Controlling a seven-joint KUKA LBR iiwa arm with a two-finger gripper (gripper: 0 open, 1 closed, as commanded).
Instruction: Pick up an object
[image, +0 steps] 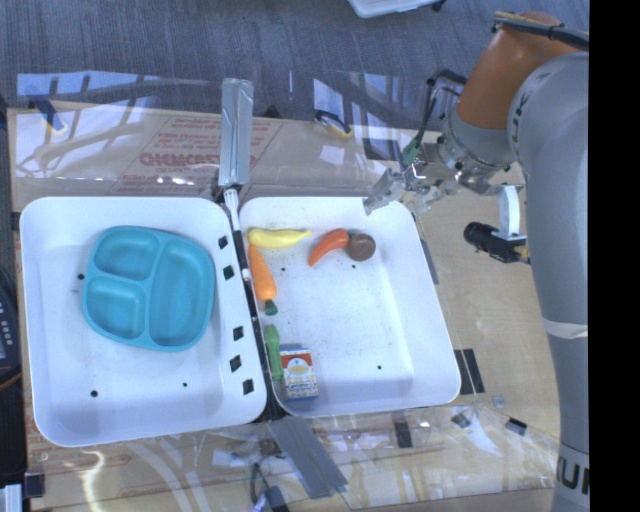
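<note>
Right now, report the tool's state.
Tool: holding nothing, above the right bin's far corner; open or shut cannot be told.

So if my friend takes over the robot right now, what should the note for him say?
Hand: up over the far right corner of the right bin, holding nothing.
Right bin: banana, chili pepper and a brown round thing near the far wall; carrot, a green piece and a small carton along the left wall.
Left bin: blue divided plate.
Done: nothing picked up.
Left: grab one object and lift it.
</note>
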